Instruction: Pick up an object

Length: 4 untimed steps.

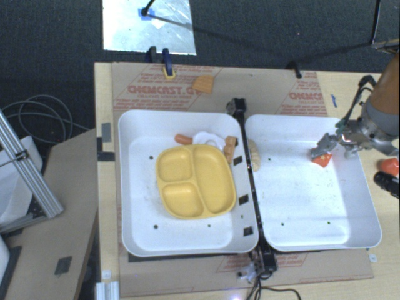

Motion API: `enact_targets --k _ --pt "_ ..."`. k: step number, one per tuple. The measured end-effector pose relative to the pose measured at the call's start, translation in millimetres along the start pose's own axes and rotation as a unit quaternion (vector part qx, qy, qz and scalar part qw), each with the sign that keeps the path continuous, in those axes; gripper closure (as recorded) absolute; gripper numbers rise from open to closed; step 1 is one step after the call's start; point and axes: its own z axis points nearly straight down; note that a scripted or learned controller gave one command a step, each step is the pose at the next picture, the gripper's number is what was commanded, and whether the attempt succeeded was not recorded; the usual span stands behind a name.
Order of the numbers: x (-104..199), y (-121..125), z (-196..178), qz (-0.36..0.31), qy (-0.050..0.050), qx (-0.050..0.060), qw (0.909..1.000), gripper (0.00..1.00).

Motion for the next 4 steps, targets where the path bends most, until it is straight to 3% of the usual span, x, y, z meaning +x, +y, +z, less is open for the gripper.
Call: enact_targets --k 1,2,3,4 --pt "-26 -27 -2 0.002 0.000 0.001 1.0000 0.00" --pt "-25 -26 -3 0.001 0.000 0.000 1.0000 0.00" --pt "-22 12 116 -0.002 0.000 0.000 1.0000 0.00" --pt "-24 49 109 -0.001 -0.001 -0.002 1.0000 0.00"
